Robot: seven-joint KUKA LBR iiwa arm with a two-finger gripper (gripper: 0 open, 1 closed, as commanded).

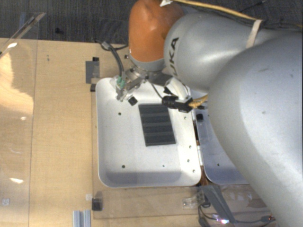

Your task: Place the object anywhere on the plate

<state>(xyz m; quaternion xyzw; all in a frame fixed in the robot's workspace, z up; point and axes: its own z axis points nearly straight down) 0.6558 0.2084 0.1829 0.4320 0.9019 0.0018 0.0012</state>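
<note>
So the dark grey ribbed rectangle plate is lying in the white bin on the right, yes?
Not quite. The camera view shows the dark grey ribbed rectangular plate lying flat in the shallow white bin on the left, near its middle, not in the right one. The tool is over that same bin's far left corner.

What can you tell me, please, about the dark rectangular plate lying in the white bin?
The plate is a flat, dark grey rectangle with crosswise lines dividing it into bands. It lies flat on the floor of the white bin on the view's left, near the middle, slightly skewed. Nothing rests on it. The gripper hovers beyond its upper-left corner, apart from it.
</note>
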